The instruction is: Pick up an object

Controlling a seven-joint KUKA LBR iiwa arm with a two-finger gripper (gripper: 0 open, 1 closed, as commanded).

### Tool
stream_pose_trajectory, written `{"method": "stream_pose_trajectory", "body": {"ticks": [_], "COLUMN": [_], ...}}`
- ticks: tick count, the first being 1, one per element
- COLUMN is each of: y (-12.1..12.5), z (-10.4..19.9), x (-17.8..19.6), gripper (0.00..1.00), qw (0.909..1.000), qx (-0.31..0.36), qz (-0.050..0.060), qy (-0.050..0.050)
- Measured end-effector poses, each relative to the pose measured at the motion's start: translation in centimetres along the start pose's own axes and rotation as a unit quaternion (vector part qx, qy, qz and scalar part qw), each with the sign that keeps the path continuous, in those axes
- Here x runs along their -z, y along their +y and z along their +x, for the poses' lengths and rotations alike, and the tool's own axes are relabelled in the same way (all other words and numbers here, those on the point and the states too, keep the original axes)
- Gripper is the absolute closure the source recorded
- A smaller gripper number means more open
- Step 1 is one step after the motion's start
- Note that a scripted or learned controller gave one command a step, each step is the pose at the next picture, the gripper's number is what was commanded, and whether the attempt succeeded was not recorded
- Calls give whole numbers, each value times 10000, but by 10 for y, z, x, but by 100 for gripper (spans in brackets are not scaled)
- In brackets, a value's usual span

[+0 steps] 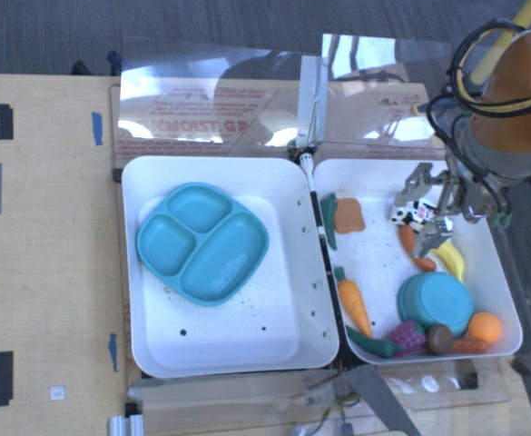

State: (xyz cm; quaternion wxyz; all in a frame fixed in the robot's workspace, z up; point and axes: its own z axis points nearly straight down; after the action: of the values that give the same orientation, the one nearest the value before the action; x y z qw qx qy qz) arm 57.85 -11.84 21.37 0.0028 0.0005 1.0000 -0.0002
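White plastic, two shallow bins side by side on the bench. Camera view: left bin (156, 334) carries a blue divided plate (202, 242), sitting toward its far-left part. Right bin (374, 271) holds the toy clutter, logged relative to the teal bowl (437, 301) lying near its front-right corner.

- Yellow banana (451, 260): just behind the bowl, touching or nearly so.
- Orange ball (486, 327): at the bowl's front right, close against it.
- Purple grapes (408, 337) and a brown round piece (439, 338): just in front of the bowl.
- Carrot (354, 305): left of the bowl, lying lengthwise, green top toward the front.
- Orange-brown flat piece (348, 215): well behind and left of the bowl, near the divider.
- Black-and-white toy (416, 214): behind the bowl, beyond the banana.

Gripper (436, 209) hangs over the far right part of the right bin, behind the bowl, right by the black-and-white toy. Fingers stand apart, metal tips splayed; nothing visibly clamped between them. Whether a tip touches the toy: cannot tell. Grey arm with orange band enters from the right.
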Motion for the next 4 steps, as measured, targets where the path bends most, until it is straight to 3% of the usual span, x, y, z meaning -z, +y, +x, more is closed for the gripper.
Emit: {"method": "stream_pose_trajectory", "body": {"ticks": [1, 2, 3, 4], "y": [-15, 15, 22, 2], "z": [70, 32, 76, -25], "x": [-115, -124, -123, -125], "gripper": [0, 0, 0, 0], "qw": [9935, 9983, 9997, 9999], "qx": [-1139, -576, -258, -165], "qz": [4, 8, 7, 4], "qy": [-22, -50, -45, -28]}}
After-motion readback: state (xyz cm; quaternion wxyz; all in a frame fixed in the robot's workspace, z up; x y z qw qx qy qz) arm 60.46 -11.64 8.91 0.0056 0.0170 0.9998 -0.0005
